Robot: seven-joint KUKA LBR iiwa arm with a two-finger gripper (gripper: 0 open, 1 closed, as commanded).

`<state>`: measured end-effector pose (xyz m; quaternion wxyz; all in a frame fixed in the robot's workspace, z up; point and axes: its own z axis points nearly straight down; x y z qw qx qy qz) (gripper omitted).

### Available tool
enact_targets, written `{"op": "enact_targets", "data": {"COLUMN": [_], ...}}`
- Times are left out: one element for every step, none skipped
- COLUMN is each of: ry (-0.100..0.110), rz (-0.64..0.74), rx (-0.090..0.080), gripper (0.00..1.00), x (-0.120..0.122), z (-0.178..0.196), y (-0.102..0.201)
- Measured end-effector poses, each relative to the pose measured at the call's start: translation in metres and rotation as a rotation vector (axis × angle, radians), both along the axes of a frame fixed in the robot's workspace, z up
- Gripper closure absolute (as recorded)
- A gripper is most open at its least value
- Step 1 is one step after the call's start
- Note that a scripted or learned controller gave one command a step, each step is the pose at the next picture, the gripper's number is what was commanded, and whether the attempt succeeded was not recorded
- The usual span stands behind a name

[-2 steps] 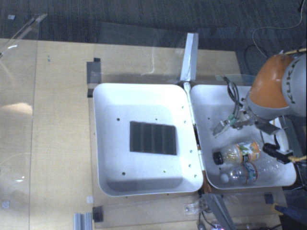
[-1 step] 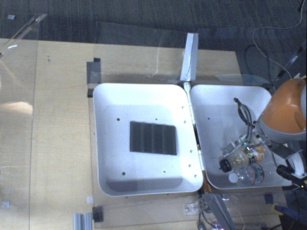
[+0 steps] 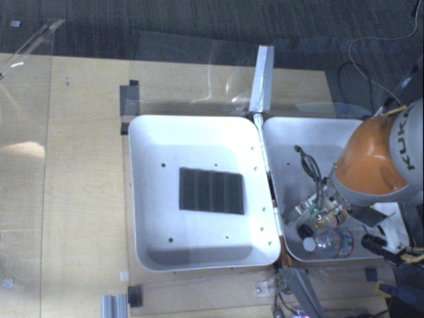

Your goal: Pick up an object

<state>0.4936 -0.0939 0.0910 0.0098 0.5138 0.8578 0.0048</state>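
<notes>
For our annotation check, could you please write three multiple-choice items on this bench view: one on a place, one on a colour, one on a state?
1. Where does the dark ribbed rectangle lie?
A. On the floor of the left bin
B. In the right bin
C. On the wooden bench outside the bins

2. What colour is the band above the arm's wrist?
A. Blue
B. Orange
C. Green

3. How does the clear plastic bottle stand?
A. Upright on its base
B. Lying on its side
C. Hanging over the bin's rim

Answers:
1. A: the dark ribbed rectangle rests flat near the middle of the left bin.
2. B: the band over the right bin is plainly orange.
3. B: the clear plastic bottle lies on its side near the right bin's front edge, just below the gripper.
</notes>
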Motion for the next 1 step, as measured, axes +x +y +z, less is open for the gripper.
{"op": "enact_targets", "data": {"ry": [0.007], "rz": [-0.428], "rx": [0.010], "gripper": [0.00], "x": [0.0222], "z": [-0.0011], "y": [-0.0035]}}
